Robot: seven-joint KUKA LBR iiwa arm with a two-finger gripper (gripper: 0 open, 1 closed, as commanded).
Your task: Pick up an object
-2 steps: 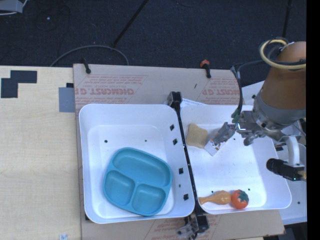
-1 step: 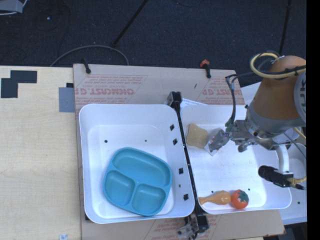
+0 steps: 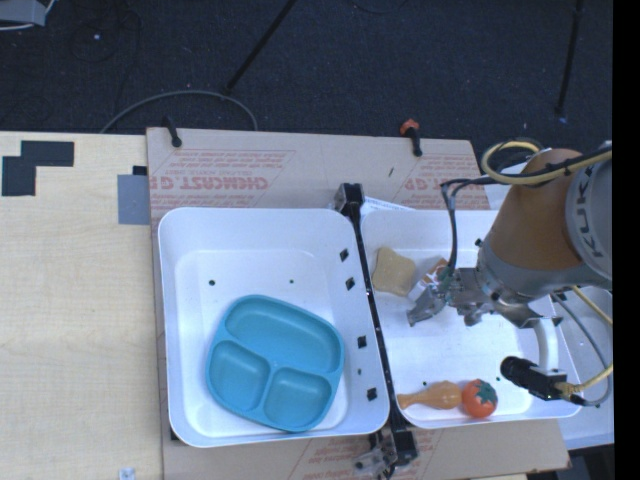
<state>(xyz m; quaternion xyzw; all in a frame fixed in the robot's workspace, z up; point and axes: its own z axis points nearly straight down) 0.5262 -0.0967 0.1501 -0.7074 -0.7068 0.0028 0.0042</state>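
Two bins stand side by side on a board (image 3: pixel 250 168) that lies on the table (image 3: pixel 70 318), with a bar (image 3: pixel 365 308) running front to back between them. The left bin (image 3: pixel 180 268) holds a divided plate (image 3: pixel 275 361), lying flat toward its near right corner. In the right bin (image 3: pixel 450 353), a block (image 3: pixel 395 271) lies in the far left part, just beside the bar. A squash (image 3: pixel 432 398) and a tomato (image 3: pixel 479 398) lie along the near wall, touching, with the tomato to the right. The arm (image 3: pixel 540 238) reaches in from the right over the right bin, its tip just right of the block.
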